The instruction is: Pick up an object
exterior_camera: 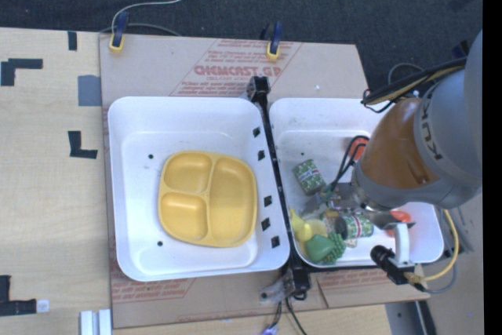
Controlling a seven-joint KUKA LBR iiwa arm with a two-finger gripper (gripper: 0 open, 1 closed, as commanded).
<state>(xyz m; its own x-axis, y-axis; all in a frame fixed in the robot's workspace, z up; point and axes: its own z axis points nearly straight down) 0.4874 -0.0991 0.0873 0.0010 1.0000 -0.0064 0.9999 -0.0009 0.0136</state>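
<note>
My arm reaches in from the right over the right bin (314,115), and my gripper (339,209) hangs low among the clutter near that bin's front, though I cannot tell how it is set or whether it has hold of anything. Just beside it lie a small can (358,227), a green toy (323,247) with a yellow piece (302,227) touching it, and a green-labelled can (309,176) a little further back. The left bin (129,137) holds a yellow divided plate (209,198), lying flat.
</note>
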